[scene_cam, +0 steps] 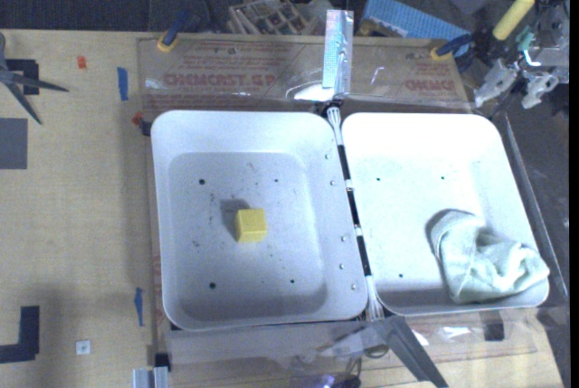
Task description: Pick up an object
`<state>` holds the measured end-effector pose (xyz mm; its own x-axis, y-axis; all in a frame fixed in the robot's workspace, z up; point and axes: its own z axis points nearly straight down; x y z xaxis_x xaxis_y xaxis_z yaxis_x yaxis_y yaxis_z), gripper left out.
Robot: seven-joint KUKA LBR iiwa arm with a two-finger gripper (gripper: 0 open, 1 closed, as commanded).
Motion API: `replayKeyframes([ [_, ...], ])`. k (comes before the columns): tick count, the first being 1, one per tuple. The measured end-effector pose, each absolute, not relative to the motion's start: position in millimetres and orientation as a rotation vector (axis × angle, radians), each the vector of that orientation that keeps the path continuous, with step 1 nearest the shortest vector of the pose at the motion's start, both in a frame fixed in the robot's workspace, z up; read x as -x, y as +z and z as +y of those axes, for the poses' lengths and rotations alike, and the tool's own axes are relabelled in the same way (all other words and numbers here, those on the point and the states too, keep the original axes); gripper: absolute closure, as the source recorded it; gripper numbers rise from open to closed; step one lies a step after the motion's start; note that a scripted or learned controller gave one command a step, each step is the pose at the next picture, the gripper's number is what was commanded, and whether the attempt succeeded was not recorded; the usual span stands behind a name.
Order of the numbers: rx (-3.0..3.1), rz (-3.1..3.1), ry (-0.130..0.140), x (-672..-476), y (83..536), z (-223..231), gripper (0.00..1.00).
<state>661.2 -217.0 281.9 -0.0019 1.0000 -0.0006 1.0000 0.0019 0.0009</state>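
Pale wooden worktop (72, 223), two shallow white bins. Left bin (172, 160): small yellow foam cube (251, 225), untouched. Right bin (407, 142): crumpled pale cloth (488, 261). End effector (529, 74) parked top right, state indeterminable. Nothing picked yet.

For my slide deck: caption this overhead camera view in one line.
Two white bins side by side: a yellow block in the left bin, a crumpled pale cloth in the right bin's near corner.

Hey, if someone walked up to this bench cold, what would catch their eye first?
Probably the yellow block, bright against the floor of the left bin. Next, the crumpled white cloth bunched in the right bin's near right corner. The gripper sits beyond the bins at upper right.
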Motion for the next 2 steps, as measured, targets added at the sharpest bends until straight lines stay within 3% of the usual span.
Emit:
replayKeyframes([
  [1, -2.154, 2.286, 0.0, -592.7, 173, -168, 0.0],
  [2, -2.002, 2.417, 0.003, -552.9, 90, -131, 0.0],
])
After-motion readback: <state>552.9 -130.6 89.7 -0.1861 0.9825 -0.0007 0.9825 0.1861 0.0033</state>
